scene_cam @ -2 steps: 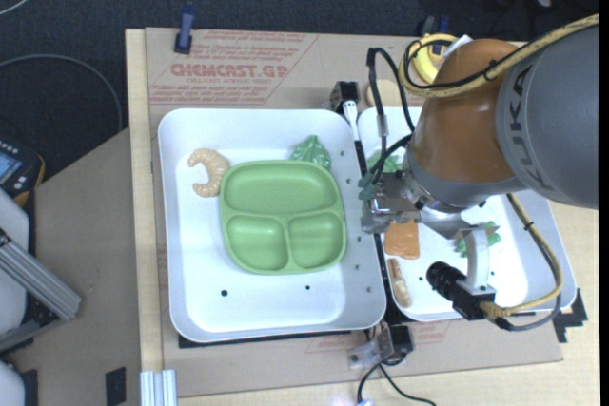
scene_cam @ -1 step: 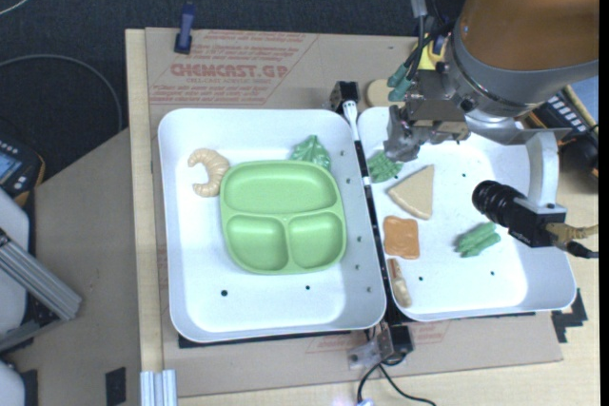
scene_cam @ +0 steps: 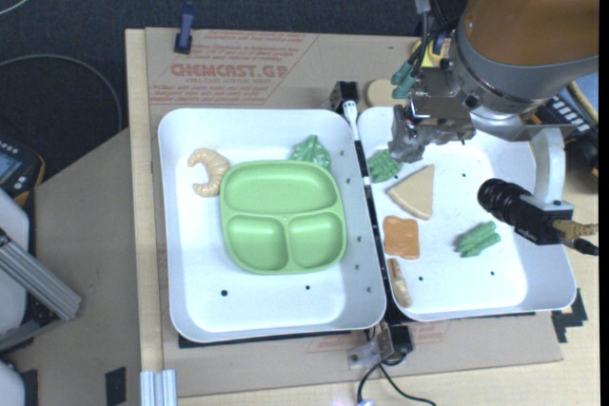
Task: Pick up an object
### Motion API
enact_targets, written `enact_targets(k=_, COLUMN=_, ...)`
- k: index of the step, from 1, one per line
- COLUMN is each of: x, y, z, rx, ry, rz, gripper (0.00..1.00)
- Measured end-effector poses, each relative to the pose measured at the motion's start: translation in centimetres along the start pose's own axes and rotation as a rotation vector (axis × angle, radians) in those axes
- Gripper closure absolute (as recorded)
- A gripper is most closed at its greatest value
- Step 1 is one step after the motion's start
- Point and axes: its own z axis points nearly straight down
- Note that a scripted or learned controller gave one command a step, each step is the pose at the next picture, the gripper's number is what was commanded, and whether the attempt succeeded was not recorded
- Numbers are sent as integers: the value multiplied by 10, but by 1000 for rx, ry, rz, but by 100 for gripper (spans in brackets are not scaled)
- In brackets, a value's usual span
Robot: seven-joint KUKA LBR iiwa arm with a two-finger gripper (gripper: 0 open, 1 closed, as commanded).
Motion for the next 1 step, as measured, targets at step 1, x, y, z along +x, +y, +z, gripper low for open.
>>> enact_targets(k=1, x=6, y=-1, z=3, rx=6, ry=0, rz=0, gripper=100)
